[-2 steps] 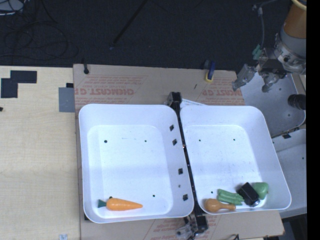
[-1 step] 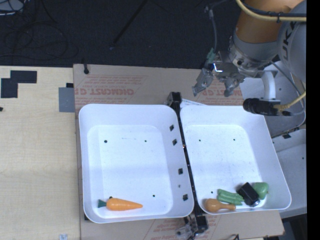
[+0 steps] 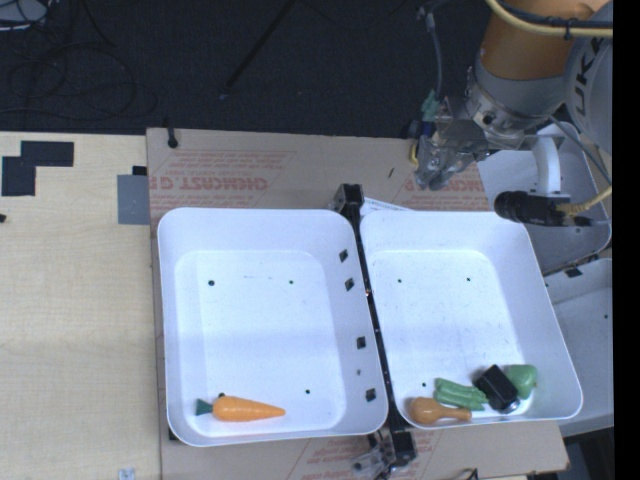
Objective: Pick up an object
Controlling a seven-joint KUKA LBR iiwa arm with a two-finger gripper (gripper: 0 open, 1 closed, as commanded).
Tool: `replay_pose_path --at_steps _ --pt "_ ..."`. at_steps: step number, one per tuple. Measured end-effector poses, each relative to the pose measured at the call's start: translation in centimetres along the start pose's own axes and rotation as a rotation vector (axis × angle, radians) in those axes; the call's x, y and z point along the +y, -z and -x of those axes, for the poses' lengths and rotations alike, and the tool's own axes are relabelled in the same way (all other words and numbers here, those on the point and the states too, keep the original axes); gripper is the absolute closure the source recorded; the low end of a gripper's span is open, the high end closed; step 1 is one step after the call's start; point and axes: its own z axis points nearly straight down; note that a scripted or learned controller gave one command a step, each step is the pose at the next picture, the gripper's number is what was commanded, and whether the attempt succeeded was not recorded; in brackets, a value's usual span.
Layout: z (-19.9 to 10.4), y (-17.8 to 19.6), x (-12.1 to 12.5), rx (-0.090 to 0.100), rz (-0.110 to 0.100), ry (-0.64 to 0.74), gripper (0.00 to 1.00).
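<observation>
Carrot (image 3: 248,408) lies at seven o'clock in the left bin (image 3: 180,238), light, hard and smooth. Grab its fat middle. The hand (image 3: 437,171) waits at one o'clock; I cannot tell its grip.

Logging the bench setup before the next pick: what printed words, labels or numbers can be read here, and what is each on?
Red print on the cardboard sheet behind the bins: upside down and blurred, not readable with confidence.
Red print on the cardboard's front edge: partly hidden, too small to read.
Bins, toys and arm: no readable text.
</observation>
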Motion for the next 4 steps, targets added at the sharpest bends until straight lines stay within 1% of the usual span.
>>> replay_pose_path --at_steps 1,2,3,4 --pt "2.4 -3.4 -1.6 0.0 -0.002 -0.008 1.0" --pt "6.0 -6.0 -3.3 0.0 -0.001 -0.009 1.0" --pt "4.4 -2.0 -2.2 0.0 0.006 -0.004 1.0" --pt "7.8 -6.6 0.0 -0.001 -0.001 -0.008 1.0"
